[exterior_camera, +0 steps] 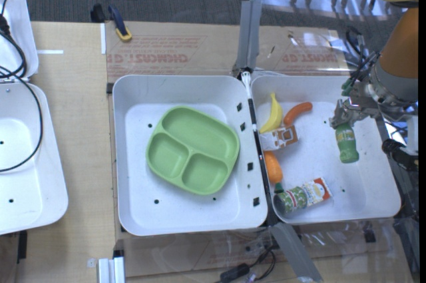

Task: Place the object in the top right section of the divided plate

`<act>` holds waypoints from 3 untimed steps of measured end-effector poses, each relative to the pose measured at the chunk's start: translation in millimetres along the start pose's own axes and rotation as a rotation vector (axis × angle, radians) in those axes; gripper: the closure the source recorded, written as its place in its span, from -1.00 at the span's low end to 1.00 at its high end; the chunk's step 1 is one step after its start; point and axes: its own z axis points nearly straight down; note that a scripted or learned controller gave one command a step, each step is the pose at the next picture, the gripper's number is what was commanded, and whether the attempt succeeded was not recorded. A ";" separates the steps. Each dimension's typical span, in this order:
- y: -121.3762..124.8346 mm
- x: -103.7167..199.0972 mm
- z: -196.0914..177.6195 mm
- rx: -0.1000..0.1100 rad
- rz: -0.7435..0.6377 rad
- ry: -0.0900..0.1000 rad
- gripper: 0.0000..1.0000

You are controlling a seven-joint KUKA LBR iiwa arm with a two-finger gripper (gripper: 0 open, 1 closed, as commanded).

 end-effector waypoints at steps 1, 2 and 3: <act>-28.1 94.6 -23.8 0.002 0.080 0.000 1.00; -22.7 162.6 0.8 0.004 -0.068 -0.001 1.00; -27.5 224.4 -0.9 0.001 -0.203 -0.001 1.00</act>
